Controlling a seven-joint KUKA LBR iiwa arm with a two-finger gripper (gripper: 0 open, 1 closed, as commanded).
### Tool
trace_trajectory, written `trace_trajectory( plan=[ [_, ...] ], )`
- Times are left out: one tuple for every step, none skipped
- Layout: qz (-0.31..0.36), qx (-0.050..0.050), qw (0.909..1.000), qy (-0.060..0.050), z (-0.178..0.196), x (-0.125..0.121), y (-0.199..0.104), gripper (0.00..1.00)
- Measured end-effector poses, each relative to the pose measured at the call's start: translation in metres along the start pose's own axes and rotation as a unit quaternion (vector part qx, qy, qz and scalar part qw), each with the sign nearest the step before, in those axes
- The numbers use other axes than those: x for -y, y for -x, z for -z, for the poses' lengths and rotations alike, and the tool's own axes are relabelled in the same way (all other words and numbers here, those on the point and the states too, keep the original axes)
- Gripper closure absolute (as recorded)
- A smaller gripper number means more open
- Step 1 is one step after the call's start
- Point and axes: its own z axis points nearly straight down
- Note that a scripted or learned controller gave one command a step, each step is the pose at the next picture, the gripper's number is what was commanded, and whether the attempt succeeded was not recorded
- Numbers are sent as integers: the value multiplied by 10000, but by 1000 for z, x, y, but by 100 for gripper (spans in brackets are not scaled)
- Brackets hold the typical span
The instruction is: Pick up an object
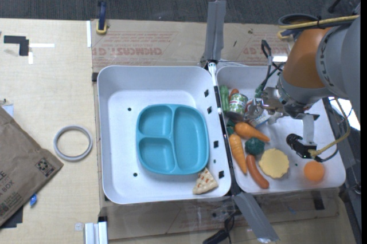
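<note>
While you watched from the overhead camera, the arm [321, 59] reached in from the right and its hand [265, 104] sat low over the right bin [335, 177], at the back of the toy food pile. You couldn't tell from that angle how the hand was set, or whether anything was in it.

Nearest it lay a green can [237, 102], on its side against the bin's left wall. Just in front ran a carrot [251, 131], orange and tapered, with a second carrot [237, 153] and a red sausage [257, 172] beside it, a yellow cookie [274, 163] and an orange [314, 171] further forward.

My read: you wanted a straight drop onto one piece, since those neighbours touched and could be nudged.

Over in the left bin [114, 180] sat a blue divided plate [172, 140] and a pizza slice [205, 183].
</note>
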Motion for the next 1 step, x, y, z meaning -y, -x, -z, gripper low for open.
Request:
trace_trajectory(
  plan=[
    [-189, 2, 9998, 15, 93, -27, -47, 100]
  ],
)
